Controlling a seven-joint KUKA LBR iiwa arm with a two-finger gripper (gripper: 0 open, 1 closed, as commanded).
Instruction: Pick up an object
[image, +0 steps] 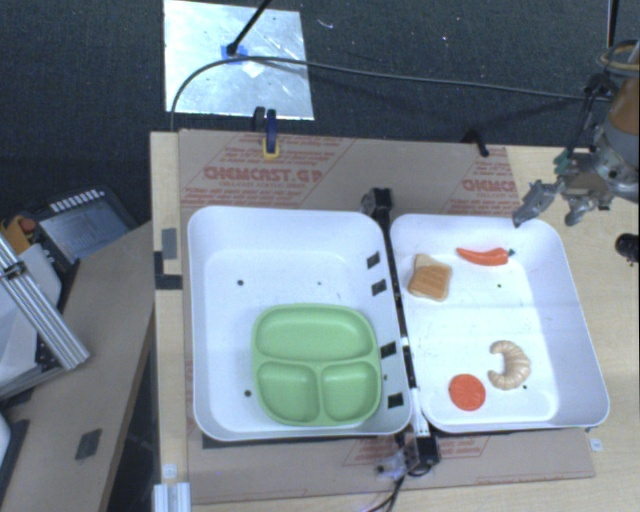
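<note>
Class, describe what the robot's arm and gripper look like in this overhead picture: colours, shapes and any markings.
The arm enters at the upper right, grey metal with an orange band near the top. Its gripper is grey, with two slim fingers splayed apart. The picture is too blurred to read markings.

Two white bins side by side on cardboard sheet (330, 160). Left bin (215, 300) holds green divided tray (316, 362) at near side. Right bin (570, 330) holds toast slice (431, 279) and red chili (484, 256) toward far side, croissant (510, 363) and red disc (467, 392) nearer. Gripper (556, 203) open, above right bin's far right corner, holding nothing.
</note>
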